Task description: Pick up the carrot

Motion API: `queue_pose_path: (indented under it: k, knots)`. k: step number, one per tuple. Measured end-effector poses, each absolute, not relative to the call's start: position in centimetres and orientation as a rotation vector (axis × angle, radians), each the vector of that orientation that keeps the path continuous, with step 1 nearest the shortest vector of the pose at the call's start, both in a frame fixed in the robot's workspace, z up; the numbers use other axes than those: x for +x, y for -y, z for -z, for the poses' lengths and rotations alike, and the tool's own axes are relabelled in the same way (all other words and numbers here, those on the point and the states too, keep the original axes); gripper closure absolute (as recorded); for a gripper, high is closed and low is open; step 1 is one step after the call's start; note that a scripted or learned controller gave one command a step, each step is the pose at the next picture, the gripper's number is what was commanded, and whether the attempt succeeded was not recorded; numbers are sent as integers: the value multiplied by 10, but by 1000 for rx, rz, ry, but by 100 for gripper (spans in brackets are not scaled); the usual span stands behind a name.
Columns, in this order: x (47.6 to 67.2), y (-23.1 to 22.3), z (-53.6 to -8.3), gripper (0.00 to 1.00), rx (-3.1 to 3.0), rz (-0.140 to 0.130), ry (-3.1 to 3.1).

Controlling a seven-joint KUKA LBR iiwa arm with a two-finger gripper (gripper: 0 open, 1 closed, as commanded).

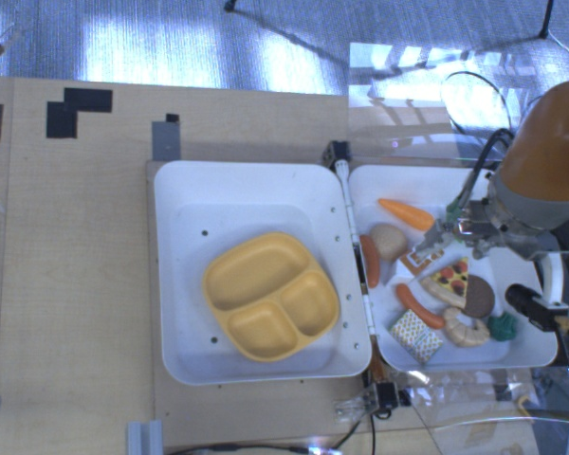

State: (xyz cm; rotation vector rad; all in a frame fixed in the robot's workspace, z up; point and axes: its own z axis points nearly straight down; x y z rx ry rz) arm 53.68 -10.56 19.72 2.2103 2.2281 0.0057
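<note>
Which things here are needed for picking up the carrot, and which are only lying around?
Needed:
- tapered orange carrot, in the right white bin
- pincer, hovering beside it

Lying around:
- yellow divided plastic tray in the left white bin
- pizza slice
- two red sausages
- beige round potato
- green broccoli

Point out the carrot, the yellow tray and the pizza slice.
carrot (407,215): camera view, middle of its orange body.
yellow tray (270,295): camera view, the divider between its compartments.
pizza slice (449,282): camera view, its topped face.
</note>
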Motion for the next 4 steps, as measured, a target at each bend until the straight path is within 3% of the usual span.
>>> queue_pose_path:
  k: [1, 2, 3, 4]
  knots:
    - [613, 130, -89, 0, 2220, -16, -2202]
    - [660, 98, -87, 0, 2808, 72, -1476]
    - [666, 95, -100, 100, 2785, 28, -1483]
    - [666, 94, -100, 0, 2783, 28, -1486]
